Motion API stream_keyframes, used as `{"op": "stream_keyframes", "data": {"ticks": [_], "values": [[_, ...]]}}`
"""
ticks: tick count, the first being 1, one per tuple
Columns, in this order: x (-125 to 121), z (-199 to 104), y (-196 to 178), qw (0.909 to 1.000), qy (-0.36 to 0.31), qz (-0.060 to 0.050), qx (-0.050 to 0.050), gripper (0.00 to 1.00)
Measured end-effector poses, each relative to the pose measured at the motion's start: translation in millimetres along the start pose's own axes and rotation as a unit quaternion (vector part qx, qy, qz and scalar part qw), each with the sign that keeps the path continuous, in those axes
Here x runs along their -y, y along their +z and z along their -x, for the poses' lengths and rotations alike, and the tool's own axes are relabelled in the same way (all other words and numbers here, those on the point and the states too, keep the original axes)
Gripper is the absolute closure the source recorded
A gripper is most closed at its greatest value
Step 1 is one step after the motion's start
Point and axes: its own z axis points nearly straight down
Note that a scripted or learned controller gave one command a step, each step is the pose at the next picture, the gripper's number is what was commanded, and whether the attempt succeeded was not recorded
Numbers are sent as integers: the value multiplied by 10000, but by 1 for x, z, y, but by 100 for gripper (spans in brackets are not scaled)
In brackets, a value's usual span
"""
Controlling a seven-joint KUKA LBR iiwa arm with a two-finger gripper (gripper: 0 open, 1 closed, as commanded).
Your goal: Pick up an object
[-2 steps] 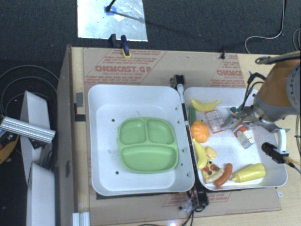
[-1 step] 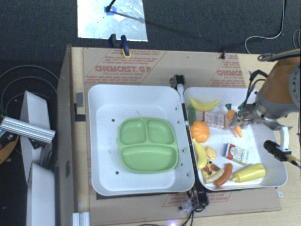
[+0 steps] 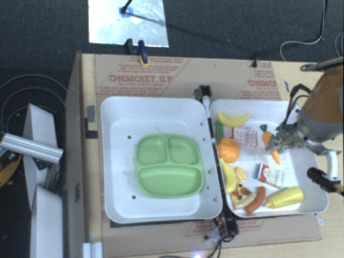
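Green divided plate [image 3: 169, 164] fills the left bin [image 3: 115, 144]; in the right bin [image 3: 317, 200], a toy carrot [image 3: 270, 147] stands near-vertical, leafy end away from camera, beside the gripper [image 3: 280, 142], whose fingers' state cannot be told.

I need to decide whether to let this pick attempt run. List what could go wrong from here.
1. The gripper sits over the carrot in a crowded right bin; it may nudge the small carton or slip off the thin carrot.
2. The items lie packed together: banana, orange, sausage, mustard bottle. A grasp could catch two things, or none.
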Motion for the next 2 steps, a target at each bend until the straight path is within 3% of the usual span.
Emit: {"op": "stream_keyframes", "data": {"ticks": [1,2], "values": [[22,-27,-65,10000,-27,21,5,100],[32,-104,-68,10000,-50,1,-8,100]]}}
